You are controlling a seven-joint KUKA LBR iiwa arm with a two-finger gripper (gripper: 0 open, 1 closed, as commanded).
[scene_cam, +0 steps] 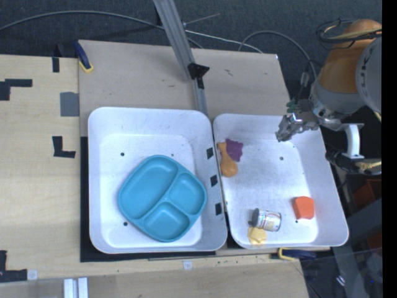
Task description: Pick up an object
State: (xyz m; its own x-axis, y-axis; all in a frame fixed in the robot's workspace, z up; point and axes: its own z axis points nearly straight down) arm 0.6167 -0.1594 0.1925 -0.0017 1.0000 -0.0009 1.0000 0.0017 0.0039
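Note:
My gripper [286,130] hangs over the far right part of the right bin [322,166], with nothing seen between its fingers. Below it in that bin lie an orange block [303,208], a small silver can [267,219] on its side, and a yellow piece [257,234] at the near rim. A purple object [234,148] and an orange-tan object [227,165] sit together by the bin's left wall, well left of the gripper.
The left bin [99,166] holds a blue divided plate [162,198]. A grey pole [180,36] slants across the bench behind the bins. Cables trail along the far edge. The arm's orange band [347,67] rises at the right.

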